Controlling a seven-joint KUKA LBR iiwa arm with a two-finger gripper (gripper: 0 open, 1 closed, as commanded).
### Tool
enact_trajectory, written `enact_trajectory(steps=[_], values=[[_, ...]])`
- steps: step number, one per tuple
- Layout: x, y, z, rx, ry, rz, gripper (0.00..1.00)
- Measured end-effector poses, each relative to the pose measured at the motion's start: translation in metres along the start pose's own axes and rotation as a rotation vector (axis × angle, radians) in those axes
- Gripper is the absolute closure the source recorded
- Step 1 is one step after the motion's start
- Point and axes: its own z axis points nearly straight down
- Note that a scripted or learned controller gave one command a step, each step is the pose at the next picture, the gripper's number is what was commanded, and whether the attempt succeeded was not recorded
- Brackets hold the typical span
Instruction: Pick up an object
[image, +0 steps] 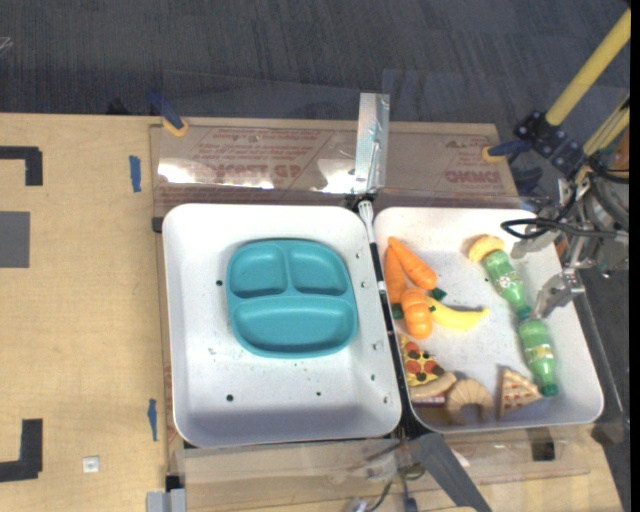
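The right white bin (585, 400) holds toy food. Two orange carrots (408, 266) lie at its left, with an orange fruit (416, 312) and a yellow banana (460, 316) below them. A green bottle (506, 280) lies near a yellow piece (483, 246), and a second green bottle (538, 356) lies lower right. Pizza slices (421, 366) (516, 389) and a bread piece (466, 394) sit along the front. My gripper (540, 262) hangs over the bin's right side, just right of the upper bottle. It is open, with nothing between the fingers.
The left white bin (190, 380) carries a teal divided plate (291, 297). A metal post (372, 140) stands behind the seam between the bins. Cables and the arm's wrist (600, 235) crowd the right bin's far right edge.
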Motion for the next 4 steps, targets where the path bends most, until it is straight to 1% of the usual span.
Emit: enact_trajectory(steps=[1, 2, 3, 4], values=[[-0.044, -0.043, 0.116, -0.004, 0.012, -0.035, 0.00], [-0.077, -0.060, 0.180, 0.002, -0.007, -0.068, 0.00], [-0.083, -0.060, 0.182, 0.001, -0.004, -0.129, 0.00], [-0.073, -0.061, 0.182, -0.001, 0.000, -0.174, 0.00]])
